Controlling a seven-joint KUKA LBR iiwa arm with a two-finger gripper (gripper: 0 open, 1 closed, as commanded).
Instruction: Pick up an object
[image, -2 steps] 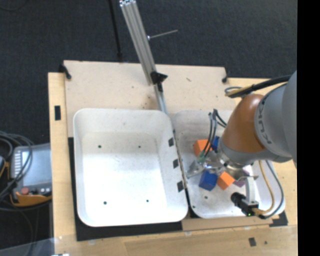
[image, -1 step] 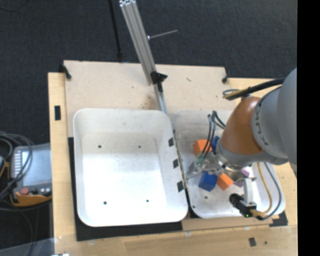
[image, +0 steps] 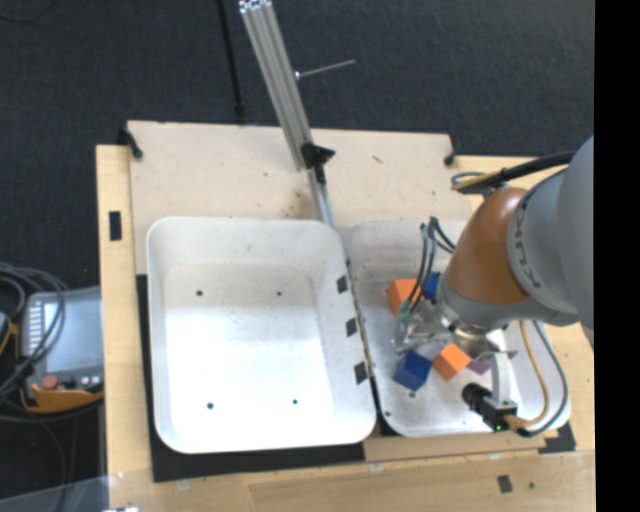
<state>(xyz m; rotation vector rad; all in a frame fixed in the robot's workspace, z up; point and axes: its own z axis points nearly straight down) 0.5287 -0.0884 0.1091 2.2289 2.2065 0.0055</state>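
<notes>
Closest to me in the camera view, along the near rim of the right bin (image: 440, 428), I see a small black fitting (image: 480, 400) hanging off the arm's cabling. Just beyond it a blue block (image: 411, 372) lies on the bin floor, with an orange block (image: 452, 361) beside it to the right and a bit of purple (image: 480, 366) past that, partly hidden. The gripper (image: 418, 335) hangs just above these, low inside the right bin; the blue block sits just beside and below its metal tip, apart from it as far as I can make out. Whether it is spread or pinched, I cannot tell from this slant. Behind the gripper another orange block (image: 404, 294) lies next to a blue piece (image: 430, 287). The arm's orange band (image: 482, 255) and grey body (image: 555, 250) cover the bin's right part. The left bin (image: 160, 250) lies alongside. Farther back an aluminium post (image: 280, 85) rises from the bench (image: 220, 165).
</notes>
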